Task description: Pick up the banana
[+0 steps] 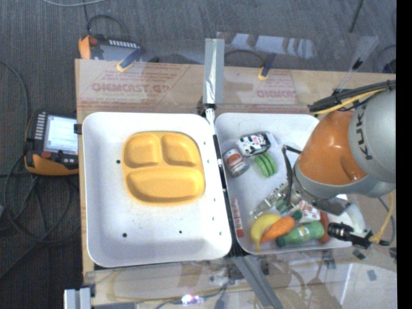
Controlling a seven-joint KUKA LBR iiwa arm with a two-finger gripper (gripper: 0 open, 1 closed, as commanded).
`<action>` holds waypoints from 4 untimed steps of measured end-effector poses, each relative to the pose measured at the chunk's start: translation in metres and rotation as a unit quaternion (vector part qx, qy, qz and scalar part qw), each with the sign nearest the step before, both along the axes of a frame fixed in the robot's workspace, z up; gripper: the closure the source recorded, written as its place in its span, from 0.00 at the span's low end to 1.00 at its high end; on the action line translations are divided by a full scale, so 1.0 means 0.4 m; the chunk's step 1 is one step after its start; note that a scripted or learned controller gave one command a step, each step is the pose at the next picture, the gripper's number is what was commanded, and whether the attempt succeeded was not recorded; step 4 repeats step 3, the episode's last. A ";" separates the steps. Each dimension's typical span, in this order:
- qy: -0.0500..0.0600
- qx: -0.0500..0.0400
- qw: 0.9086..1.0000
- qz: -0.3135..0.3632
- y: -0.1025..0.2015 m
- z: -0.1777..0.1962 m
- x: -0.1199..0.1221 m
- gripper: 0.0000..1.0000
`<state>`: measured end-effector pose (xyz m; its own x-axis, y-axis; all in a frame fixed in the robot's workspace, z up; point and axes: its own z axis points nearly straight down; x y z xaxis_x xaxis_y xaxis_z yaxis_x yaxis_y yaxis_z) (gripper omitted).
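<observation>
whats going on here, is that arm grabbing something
A grey and orange robot arm reaches from the right over the right-hand bin, where a yellow banana lies near the front edge, touching an orange carrot and a green bottle. A small can and a green pepper sit further back. The left bin carries a yellow divided tray. Nothing is visibly lifted yet; the banana rests in the bin.

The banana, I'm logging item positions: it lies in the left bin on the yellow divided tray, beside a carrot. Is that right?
Not quite. The banana lies in the right bin, near its front edge, not on the yellow divided tray, which sits in the left bin. It is indeed beside a carrot. The camera view shows this.
</observation>
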<state>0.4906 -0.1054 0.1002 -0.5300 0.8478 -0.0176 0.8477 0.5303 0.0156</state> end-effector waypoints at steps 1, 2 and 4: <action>0.000 0.000 1.000 0.000 0.001 0.000 0.000 0.00; 0.012 0.001 0.996 0.091 -0.029 0.142 -0.016 0.00; 0.002 -0.004 0.970 0.243 -0.018 -0.023 -0.001 0.00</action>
